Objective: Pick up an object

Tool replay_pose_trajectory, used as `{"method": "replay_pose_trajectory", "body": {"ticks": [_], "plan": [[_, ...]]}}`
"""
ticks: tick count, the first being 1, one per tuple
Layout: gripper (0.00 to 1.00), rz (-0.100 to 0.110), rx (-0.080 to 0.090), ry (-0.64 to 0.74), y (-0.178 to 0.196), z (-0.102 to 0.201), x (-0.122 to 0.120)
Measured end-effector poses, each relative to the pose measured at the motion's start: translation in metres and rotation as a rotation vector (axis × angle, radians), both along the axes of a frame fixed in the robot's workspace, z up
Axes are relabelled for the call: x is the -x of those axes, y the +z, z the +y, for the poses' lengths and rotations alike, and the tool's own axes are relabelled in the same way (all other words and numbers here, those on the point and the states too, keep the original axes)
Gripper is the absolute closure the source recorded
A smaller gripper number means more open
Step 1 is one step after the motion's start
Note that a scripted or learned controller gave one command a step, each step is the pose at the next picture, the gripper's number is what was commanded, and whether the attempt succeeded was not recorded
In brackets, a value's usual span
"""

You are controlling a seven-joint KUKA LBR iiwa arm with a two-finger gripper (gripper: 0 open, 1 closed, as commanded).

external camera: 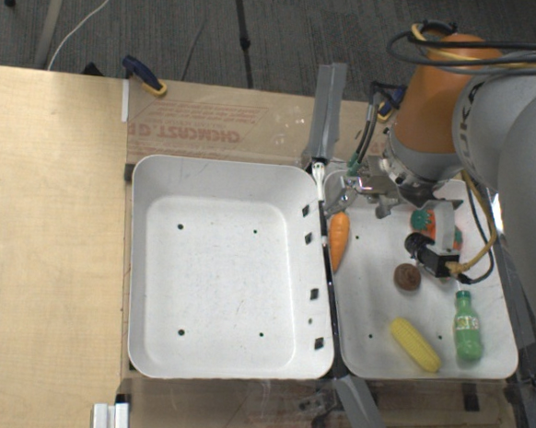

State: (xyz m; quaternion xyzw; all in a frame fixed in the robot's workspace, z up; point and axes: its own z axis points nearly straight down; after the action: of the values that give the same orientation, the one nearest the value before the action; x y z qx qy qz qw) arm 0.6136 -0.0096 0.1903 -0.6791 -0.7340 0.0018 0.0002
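Two shallow white bins sat side by side on the bench; the left bin [160, 181] held nothing I could make out, while the right bin [368, 350] carried the objects; a toy carrot [338, 239] lay against its left wall, tip pointing toward the camera; a yellow corn cob [415, 345] lay near the front, with a small green bottle [467, 328] just beside it at the right wall and a brown round piece [408, 278] between carrot and bottle; something teal and orange was half hidden under the arm's wrist and too covered to name. The gripper [361, 186] hung over the rear left corner of the right bin, near the carrot's leafy end; whether it was open or closed I could not tell, and nothing showed in its grasp. The carrot looked the likeliest pick; I judged it light, stiff and smooth plastic, apt to slide along its taper, so a hold across the thick upper part seemed safest; the bin wall touching it left little room on that side.
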Motion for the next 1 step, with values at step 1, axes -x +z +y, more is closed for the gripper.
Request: {"method": "replay_pose_trajectory", "body": {"ticks": [1], "plan": [[0.0, 0.0, 0.0, 0.0, 0.0, 0.0, 0.0]]}}
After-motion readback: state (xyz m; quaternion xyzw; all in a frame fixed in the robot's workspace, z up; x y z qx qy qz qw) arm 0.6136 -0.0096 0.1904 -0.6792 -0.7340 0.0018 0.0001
